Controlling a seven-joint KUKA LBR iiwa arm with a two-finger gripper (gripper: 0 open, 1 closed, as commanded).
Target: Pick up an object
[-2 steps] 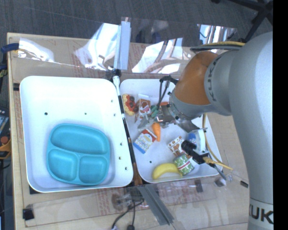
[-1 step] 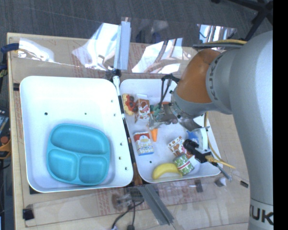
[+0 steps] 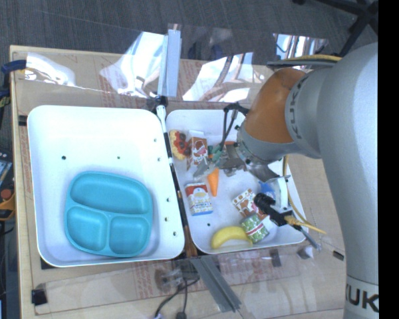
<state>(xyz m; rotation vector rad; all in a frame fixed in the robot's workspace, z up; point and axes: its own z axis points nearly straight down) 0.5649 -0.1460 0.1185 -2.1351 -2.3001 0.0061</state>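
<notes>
Two shallow white bins are seen from above, set side by side on a bench. The left bin [image 3: 46, 138] holds a blue divided tray [image 3: 110, 212] lying flat toward its near side, with three compartments and nothing in them.

The right bin [image 3: 199, 241] is crowded with small toy groceries, gathered there as candidates for picking. A yellow banana [image 3: 229, 236] lies along the near wall. Just beside it, to the right, a small can with a green and red label [image 3: 255, 228] is tipped on its side. A small patterned box [image 3: 243, 201] lies above the can. Toward the middle, a carton with a red label [image 3: 199, 198] lies flat, and an orange carrot [image 3: 213, 181] rests just beside it, pointing toward the near side. Further back, a second red and white carton [image 3: 199, 149] stands near a cluster of red and yellow items [image 3: 179, 143] against the dividing wall.

The grey arm [image 3: 339, 105] is brought in from the right, its orange band bent down over the right bin. The gripper [image 3: 227, 159] is lowered among the items just behind the carrot. Whether it is released or clenched cannot be told, as the wrist hides it from above. Nothing is seen to be lifted. The carrot is judged the likeliest target, being nearest.
</notes>
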